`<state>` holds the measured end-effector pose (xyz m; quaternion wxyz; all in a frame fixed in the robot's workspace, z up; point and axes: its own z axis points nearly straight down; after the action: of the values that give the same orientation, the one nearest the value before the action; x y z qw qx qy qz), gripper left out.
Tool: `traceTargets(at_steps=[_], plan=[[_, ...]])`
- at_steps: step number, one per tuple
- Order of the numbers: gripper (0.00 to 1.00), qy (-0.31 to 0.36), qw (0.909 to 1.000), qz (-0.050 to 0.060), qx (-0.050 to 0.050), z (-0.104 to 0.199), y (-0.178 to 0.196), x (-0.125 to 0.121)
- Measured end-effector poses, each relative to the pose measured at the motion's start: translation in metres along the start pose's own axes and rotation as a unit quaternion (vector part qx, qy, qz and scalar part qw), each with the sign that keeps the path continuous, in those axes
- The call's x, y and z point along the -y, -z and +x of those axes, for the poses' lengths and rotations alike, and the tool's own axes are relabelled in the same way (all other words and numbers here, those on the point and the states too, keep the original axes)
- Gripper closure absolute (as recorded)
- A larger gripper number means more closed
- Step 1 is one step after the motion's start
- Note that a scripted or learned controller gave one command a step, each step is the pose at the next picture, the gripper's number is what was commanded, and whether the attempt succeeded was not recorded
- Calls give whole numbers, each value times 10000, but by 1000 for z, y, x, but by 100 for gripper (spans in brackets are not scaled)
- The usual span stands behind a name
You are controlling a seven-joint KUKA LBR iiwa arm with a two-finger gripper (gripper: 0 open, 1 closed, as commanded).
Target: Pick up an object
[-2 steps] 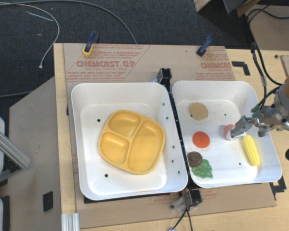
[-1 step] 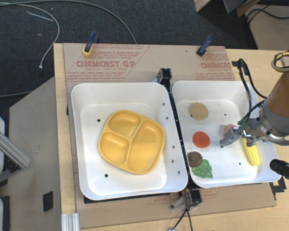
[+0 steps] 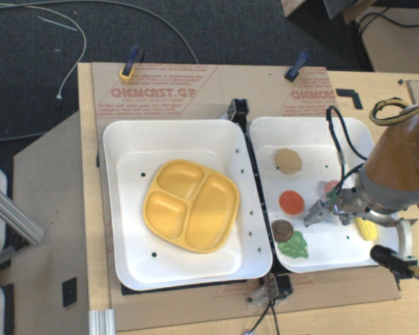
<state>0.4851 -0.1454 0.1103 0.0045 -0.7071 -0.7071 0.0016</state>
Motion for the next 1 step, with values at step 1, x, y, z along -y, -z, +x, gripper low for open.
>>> traceTargets(at_steps=[1], plan=[[0, -6, 10000, -25, 7, 1, -27, 0]])
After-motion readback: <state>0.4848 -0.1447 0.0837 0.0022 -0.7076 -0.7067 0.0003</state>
